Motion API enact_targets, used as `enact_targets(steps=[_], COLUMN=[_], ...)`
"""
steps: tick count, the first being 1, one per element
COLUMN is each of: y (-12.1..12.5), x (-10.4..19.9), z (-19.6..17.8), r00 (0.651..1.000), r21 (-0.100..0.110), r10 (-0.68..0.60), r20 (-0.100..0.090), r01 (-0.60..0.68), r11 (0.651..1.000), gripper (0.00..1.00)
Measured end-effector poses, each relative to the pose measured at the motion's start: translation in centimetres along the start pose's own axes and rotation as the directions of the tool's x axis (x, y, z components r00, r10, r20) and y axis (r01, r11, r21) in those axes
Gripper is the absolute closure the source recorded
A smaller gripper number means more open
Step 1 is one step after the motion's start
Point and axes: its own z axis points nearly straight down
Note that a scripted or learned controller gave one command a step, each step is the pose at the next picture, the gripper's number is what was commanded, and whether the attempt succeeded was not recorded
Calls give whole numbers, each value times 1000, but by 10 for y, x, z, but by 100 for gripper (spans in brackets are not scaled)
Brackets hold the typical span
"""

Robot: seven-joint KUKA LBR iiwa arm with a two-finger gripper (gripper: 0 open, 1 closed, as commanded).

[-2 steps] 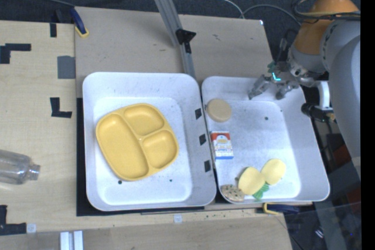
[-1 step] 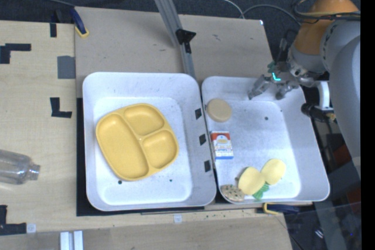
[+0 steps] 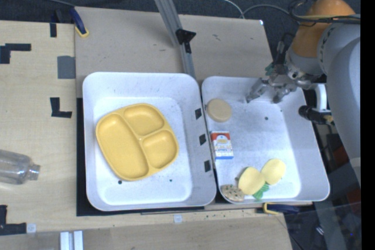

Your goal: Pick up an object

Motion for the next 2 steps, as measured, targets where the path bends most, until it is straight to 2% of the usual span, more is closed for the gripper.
enact_targets(steps=[1, 2], y=[-10, -4], x=[21, 3], z=[5, 7], r00=[1000, 1000], r21=[-32, -12], r10=[-1, -4], r20=[17, -5], r01=[2, 4], r11=[999, 1000], gripper=[0, 0])
